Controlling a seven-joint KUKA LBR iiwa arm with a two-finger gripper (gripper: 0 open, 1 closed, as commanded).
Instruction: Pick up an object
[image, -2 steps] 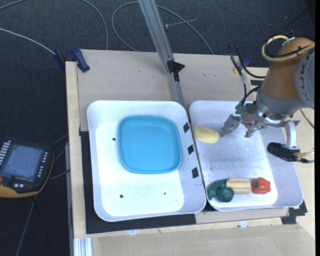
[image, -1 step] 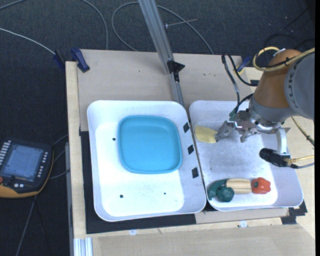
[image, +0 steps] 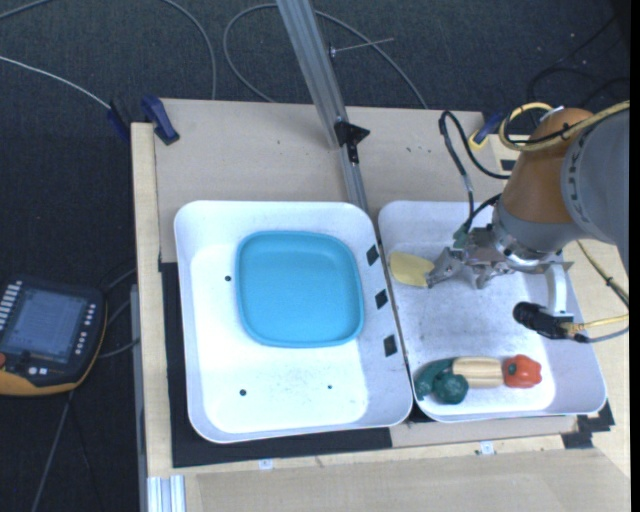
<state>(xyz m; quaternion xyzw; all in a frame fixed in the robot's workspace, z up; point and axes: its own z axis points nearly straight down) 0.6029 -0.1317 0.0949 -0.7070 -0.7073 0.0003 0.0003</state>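
My gripper (image: 440, 272) hovers in the right bin (image: 590, 395), touching the yellow piece (image: 408, 267); its grip I cannot tell. 3 toys lie nearer the bin's front rim.

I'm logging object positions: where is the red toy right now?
The red toy lies in the right bin, near its front right corner, touching the right end of a tan roll, with a green toy at the roll's other end.

Grey arm (image: 600, 180) with orange band (image: 540, 180), black and yellow cables.
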